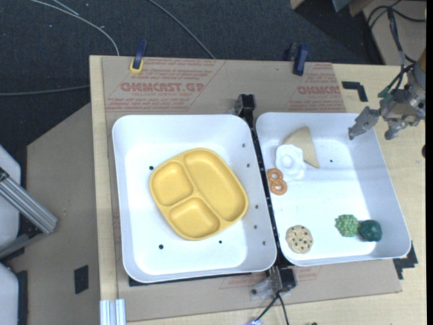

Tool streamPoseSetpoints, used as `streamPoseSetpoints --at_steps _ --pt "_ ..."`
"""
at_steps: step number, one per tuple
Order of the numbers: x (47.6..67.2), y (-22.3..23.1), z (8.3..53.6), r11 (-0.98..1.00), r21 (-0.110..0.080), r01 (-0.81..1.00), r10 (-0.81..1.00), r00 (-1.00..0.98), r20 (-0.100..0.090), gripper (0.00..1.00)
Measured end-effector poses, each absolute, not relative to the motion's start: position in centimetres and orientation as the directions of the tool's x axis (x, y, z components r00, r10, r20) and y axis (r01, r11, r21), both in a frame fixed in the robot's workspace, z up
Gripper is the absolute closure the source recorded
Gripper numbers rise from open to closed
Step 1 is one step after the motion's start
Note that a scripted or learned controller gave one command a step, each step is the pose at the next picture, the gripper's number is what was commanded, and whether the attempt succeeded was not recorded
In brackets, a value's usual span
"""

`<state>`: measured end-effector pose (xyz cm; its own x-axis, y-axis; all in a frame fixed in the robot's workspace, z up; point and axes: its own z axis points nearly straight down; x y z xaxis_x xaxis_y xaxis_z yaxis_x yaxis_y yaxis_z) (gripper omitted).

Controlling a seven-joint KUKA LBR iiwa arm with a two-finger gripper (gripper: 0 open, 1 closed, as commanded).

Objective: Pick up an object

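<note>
Round speckled cookie (299, 238) sits at six o'clock, far from spread, empty jaws (379, 124); a descent there risks striking the white bin's rim (376, 149).

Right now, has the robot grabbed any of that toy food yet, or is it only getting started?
Nothing looks picked up yet. The fingers are spread open with nothing between them, at the upper right edge of the right bin. The cookie, pretzel, broccoli and the other pieces lie on that bin's floor. The yellow tray sits in the left bin. Reaching down, closing on one piece and lifting remain.
</note>
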<state>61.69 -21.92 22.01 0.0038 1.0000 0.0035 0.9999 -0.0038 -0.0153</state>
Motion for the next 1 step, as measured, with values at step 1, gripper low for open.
streamPoseSetpoints --at_steps 1 --pt "61.99 -21.82 22.93 0.000 -0.001 1.000 1.000 0.000 0.000 0.00"
